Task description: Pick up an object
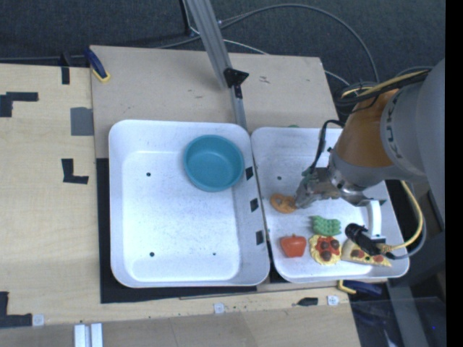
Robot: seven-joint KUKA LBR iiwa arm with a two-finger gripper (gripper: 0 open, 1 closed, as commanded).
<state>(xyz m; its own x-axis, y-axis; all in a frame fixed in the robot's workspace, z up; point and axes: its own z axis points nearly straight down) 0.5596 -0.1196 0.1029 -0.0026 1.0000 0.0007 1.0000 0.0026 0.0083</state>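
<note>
In the right shallow white bin (286, 147), the grey arm's two-finger gripper (302, 196) hangs just beside a small orange-brown bread-like toy (283, 204), with a red tomato-like toy (293, 246) below it.

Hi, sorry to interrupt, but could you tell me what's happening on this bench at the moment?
A robot arm reaches in from the right, its gripper low in the right bin, beside a small orange-brown item. Nothing is visibly lifted yet. Nearer the front of that bin lie a green toy, a red piece and two pizza-like pieces. The left bin holds a blue bowl.
</note>
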